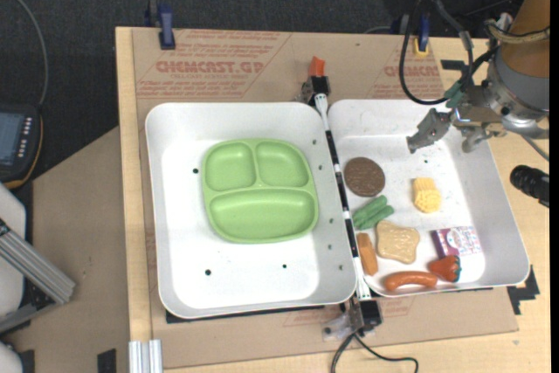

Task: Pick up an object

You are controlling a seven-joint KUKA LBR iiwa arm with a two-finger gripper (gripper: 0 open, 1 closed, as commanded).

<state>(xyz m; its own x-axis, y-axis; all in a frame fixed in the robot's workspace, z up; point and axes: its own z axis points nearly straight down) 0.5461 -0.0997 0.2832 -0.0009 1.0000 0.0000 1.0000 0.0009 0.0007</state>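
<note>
The right bin (498, 188) holds several toy foods: a brown round patty (364, 176), a yellow corn piece (426, 195), green beans (371, 213), a slice of toast (398, 243), a small orange sausage (368, 254), a red sausage (409, 280), a red piece (445, 268) and a purple-white packet (460, 240). My gripper (449, 137) hangs over the back of this bin, up and to the right of the corn. Its fingers (427, 134) are spread open with nothing between them.
The left bin (175, 258) carries a green divided plate (259, 189). A black rail with clamps (333, 162) runs between the bins. Cables (410, 74) loop behind the right bin near the arm.
</note>
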